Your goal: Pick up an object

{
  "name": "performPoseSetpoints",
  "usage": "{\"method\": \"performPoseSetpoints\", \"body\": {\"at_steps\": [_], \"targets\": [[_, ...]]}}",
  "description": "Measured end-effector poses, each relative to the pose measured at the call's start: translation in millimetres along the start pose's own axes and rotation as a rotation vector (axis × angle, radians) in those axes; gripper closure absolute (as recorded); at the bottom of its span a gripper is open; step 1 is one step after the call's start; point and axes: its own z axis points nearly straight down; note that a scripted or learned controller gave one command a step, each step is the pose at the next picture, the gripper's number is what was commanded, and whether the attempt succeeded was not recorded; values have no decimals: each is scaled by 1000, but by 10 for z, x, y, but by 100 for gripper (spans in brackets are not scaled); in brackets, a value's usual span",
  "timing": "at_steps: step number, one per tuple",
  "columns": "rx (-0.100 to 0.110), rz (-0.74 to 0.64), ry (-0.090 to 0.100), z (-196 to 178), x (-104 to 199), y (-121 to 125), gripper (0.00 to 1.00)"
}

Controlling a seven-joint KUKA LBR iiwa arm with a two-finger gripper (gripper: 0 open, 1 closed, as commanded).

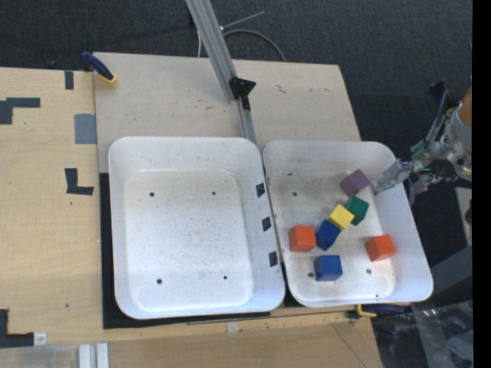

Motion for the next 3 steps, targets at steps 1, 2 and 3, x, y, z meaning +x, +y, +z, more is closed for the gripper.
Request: {"method": "performPoseSetpoints", "body": {"at_steps": [1,2,3], "targets": [[0,0,0,0,-1,0,0],[7,1,1,640,-25,4,0],[5,1,1,1082,-27,-36,0]]}}
